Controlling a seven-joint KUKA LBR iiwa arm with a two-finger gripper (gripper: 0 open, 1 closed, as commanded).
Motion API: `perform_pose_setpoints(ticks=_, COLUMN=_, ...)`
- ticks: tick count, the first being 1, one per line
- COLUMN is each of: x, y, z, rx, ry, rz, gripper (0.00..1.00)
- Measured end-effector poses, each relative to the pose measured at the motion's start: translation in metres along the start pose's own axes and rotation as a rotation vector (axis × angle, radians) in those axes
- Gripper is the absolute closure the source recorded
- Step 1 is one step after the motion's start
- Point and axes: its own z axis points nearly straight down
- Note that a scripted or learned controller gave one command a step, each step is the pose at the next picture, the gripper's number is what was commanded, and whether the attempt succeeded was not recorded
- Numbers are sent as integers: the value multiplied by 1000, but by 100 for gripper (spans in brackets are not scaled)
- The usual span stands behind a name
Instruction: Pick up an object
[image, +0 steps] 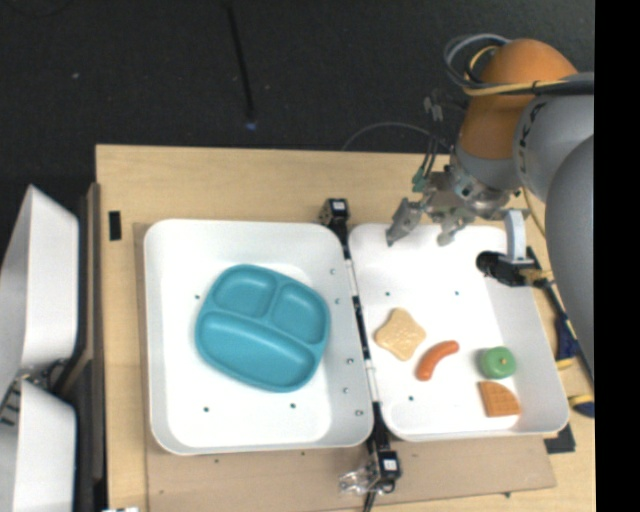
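Two white bins lie below the gripper (427, 224), which hangs over the far edge of the right bin (470, 415) with its fingers spread apart and nothing between them, and the left bin (170, 420), off to its side, holds just a blue divided plate (263, 327). Nearer the camera than the tool sit the candidates: a tan waffle-shaped piece (399, 333), a red sausage (436, 360), an orange wedge (498, 399) and a green round piece (497, 362). I would take the waffle piece (closest to the tool, apart from its neighbours), centring over it and descending straight before closing.
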Motion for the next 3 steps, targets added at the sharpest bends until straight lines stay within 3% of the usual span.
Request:
perform_pose_setpoints(ticks=1, x=0, y=3, z=-10, rx=-16, ry=-1, rz=-2, gripper=0)
perform_pose_setpoints(ticks=3, x=3, y=10, z=90, rx=-11, ry=-5, rz=-5, gripper=0)
